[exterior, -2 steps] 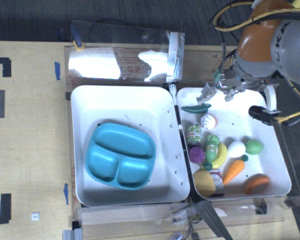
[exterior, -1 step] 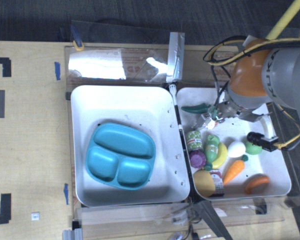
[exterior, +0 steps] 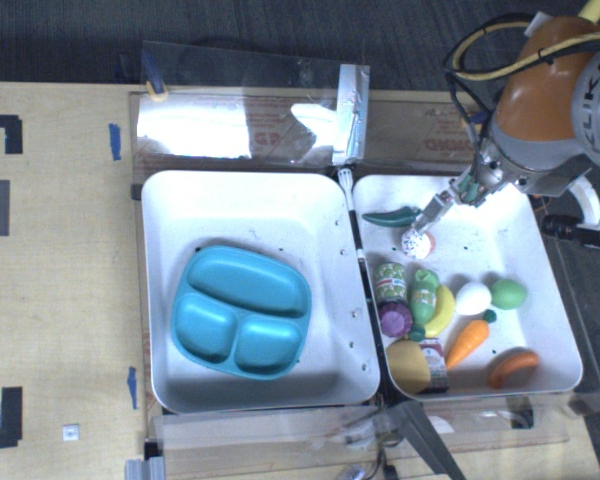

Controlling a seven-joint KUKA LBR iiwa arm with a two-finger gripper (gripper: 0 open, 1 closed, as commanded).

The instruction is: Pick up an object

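The right bin (exterior: 550,258) holds several toy foods. Among them are a dark green chili (exterior: 388,217), a small can (exterior: 388,281), a yellow banana (exterior: 443,311), a white egg (exterior: 472,299), a green lime (exterior: 508,293) and an orange carrot (exterior: 467,343). My gripper (exterior: 422,234) reaches down at a slant from the upper right into the bin's back left part. Its tip is right at a small white and pink round piece (exterior: 417,244), just right of the chili. The slant of the view hides whether that piece sits between the fingertips.
The left bin (exterior: 160,228) holds a blue divided plate (exterior: 242,310). A purple piece (exterior: 395,319), a tan rounded food (exterior: 408,364) and an orange-red one (exterior: 512,367) lie near the right bin's front. A clear panel (exterior: 250,118) stands behind the left bin.
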